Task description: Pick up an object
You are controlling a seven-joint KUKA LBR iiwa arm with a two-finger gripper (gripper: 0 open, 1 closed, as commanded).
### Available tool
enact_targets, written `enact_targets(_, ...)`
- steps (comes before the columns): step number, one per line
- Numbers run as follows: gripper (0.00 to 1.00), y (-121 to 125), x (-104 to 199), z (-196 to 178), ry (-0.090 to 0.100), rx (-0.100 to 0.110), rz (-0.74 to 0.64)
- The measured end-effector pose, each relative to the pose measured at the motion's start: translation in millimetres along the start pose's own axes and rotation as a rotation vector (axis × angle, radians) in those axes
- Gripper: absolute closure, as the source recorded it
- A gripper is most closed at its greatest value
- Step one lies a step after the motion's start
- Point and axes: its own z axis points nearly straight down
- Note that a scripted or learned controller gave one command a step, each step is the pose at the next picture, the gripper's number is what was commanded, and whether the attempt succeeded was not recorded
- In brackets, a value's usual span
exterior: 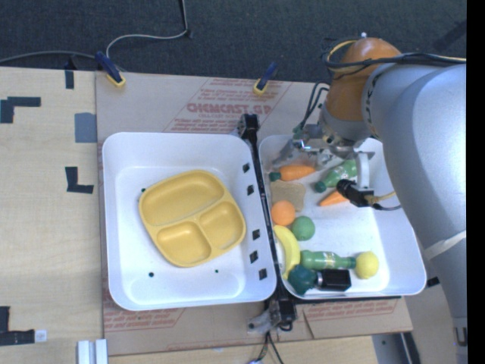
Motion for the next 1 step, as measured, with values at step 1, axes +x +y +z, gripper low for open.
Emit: enact_targets(1, 1.00, 0.6, 0.0, -10.2, 0.000, -0.001, -0.001)
